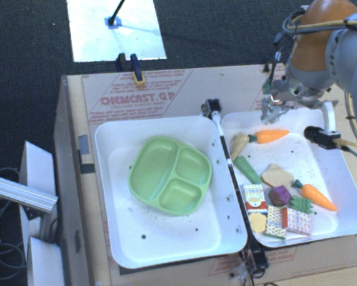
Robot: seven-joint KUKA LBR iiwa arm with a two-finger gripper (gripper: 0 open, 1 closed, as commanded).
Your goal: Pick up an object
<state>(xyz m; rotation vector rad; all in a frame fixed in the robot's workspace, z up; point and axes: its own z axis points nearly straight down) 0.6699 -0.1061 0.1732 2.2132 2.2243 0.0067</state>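
Note:
My gripper (271, 115) hangs over the far edge of the right bin (351, 207), just above and behind an orange carrot (269, 136) that lies crosswise. A beige root piece (238, 145) sits at the carrot's left end, with a green vegetable (247, 170) below it. Nearer the front lie a bread slice (277, 175), a purple piece (279, 195), a second carrot (316, 198), a green leafy piece (300, 204), a yellow round piece (257, 221) and several small printed boxes (280, 221). Nothing shows between the gripper and the carrot.
The left bin (128, 238) holds a green divided plate (171, 174), tilted. A black clip (211, 108) sits at the far end of the wall between the bins. A black part (321, 137) on a cable hangs off the arm over the right bin.

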